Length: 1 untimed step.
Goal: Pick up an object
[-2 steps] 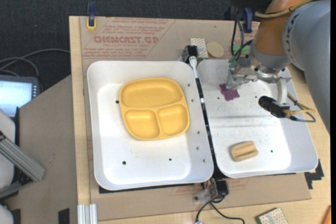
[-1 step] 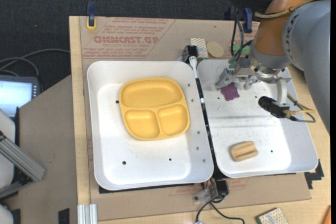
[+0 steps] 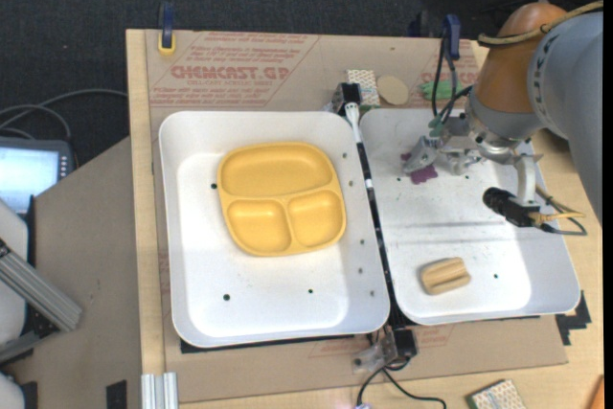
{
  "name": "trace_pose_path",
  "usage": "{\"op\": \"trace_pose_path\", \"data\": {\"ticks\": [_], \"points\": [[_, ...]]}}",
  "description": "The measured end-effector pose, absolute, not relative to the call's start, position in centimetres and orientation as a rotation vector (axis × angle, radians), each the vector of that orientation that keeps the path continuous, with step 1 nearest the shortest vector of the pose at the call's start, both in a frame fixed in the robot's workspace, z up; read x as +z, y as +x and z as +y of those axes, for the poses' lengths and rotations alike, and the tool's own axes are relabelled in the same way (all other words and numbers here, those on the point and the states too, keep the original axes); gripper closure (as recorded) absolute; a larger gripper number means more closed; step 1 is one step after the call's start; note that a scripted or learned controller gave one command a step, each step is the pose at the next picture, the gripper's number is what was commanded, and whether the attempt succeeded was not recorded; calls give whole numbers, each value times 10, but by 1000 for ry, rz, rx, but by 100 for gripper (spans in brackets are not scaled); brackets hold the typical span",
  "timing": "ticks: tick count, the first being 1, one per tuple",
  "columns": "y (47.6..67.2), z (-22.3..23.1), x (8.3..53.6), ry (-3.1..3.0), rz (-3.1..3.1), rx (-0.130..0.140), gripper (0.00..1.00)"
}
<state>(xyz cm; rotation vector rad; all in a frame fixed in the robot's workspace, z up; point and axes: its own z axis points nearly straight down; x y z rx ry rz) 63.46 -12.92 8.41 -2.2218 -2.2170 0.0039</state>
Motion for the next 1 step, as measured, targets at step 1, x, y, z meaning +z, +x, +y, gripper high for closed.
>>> {"op": "trace_pose_path", "data": {"ticks": [1], "points": [[636,-128,96,-2223,-2221,0,100]]}}
